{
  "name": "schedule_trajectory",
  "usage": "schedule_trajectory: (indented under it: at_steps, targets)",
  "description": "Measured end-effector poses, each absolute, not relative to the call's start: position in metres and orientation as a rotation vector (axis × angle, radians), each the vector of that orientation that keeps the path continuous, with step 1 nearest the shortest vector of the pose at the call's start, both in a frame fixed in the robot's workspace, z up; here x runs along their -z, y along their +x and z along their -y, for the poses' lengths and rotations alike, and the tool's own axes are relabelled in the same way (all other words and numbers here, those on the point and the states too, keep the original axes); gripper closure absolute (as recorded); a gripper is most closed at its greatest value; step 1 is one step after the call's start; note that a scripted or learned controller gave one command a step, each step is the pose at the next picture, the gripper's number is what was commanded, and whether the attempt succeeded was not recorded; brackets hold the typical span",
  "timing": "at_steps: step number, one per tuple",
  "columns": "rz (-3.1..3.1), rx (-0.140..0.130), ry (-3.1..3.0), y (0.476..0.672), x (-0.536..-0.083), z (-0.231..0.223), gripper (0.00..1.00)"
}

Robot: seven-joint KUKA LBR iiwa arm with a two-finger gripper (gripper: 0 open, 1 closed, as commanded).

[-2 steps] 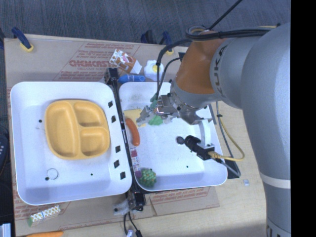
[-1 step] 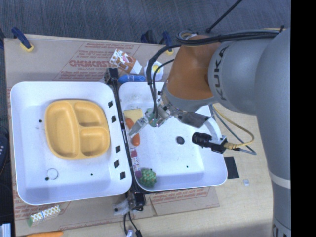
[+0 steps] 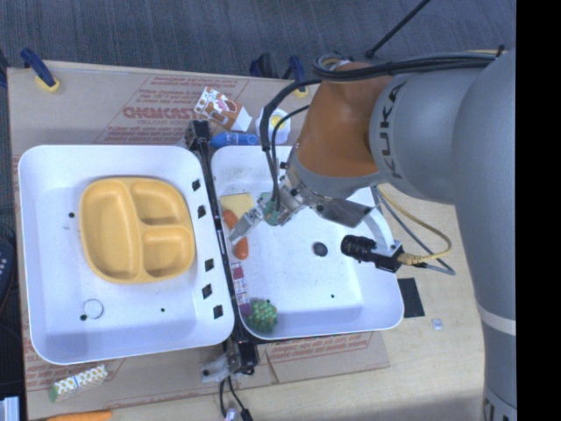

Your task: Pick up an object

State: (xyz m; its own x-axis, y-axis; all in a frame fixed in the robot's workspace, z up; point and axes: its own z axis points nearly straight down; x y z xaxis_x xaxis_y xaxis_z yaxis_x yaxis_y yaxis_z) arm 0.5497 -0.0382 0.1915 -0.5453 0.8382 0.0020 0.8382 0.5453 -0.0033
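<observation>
Pincer (image 3: 248, 224) low in right bin (image 3: 351, 310) — beside yellow block (image 3: 235, 205)

Mounted above the bench (image 3: 131, 95), fixed, tilted down at a slant rather than straight overhead. Took in both white bins whole: the left bin (image 3: 35, 235) toward nine o'clock, the right bin (image 3: 377, 301) just past centre toward four o'clock. Stood far enough back to catch the cardboard sheet (image 3: 158, 103) under the bins, and a strip of dark carpet (image 3: 175, 16) along twelve o'clock. Faced the scene so that the arm (image 3: 438, 130) entered from three o'clock, looming large and near the lens, covering the upper right quarter and hiding the far corner of the right bin. No second view given, so no shared ground to tell.
</observation>
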Motion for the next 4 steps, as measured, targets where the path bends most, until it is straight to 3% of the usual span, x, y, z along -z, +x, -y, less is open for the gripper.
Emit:
schedule_trajectory:
  at_steps: [4]
  targets:
    - [2.759, -0.003, -1.496, 0.5497, -0.1915, 0.0382, 0.00]
